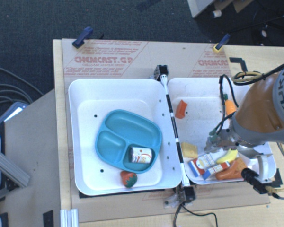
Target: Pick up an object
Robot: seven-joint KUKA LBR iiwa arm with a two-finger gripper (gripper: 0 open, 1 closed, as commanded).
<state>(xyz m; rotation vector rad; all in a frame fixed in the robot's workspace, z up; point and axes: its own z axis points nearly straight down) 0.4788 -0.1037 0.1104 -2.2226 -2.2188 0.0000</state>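
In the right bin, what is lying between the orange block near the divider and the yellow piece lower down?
In the camera view, nothing lies between the orange block and the yellow piece: that stretch is bare white floor of the right bin.

Small orange block [181, 109] lying alone in the right bin [199, 86], upper left part.

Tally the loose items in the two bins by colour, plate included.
Blue: 1, divided plate
White: 1, can on the plate
Red: 2, strawberry and a red-and-white pack
Orange: 3, block, carrot, piece
Yellow: 2, wedge, banana-like piece
Total: 9, though the arm may hide more.
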